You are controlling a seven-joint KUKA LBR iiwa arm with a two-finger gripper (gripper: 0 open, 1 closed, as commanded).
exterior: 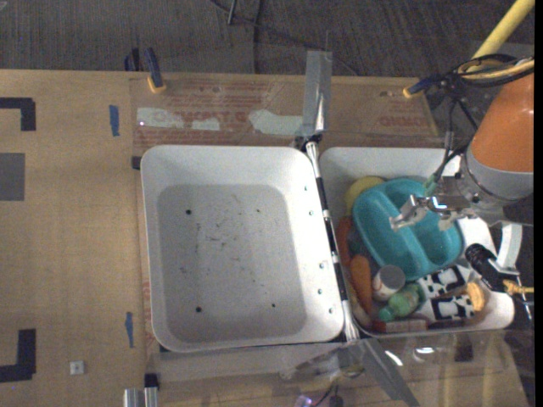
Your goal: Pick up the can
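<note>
Two white bins sit side by side on the surface, and from my remote seat the job looks barely begun. My arm (505,138), grey with its orange band, reaches in over the right bin (501,312), and the claw (413,213) hovers above a teal dish (405,244) in the pile; whether it is spread or pressed together I cannot tell at this slant. Nothing shows between its tips, so I judge that no grasp has been made. The can (390,281) lies lower in that same bin, near its front wall, just beside the teal dish and an orange carrot-like piece (361,280), with a green item (405,299) touching it on the other side. It appears as a small cylinder standing roughly upright, its pale grey round top facing the camera; its label is too small to read. The left bin (170,176) holds only specks. Still to do, by my reckoning: shift the claw toward the front of the bin, descend on the can, close, and lift it free of its crowded neighbours.
</note>
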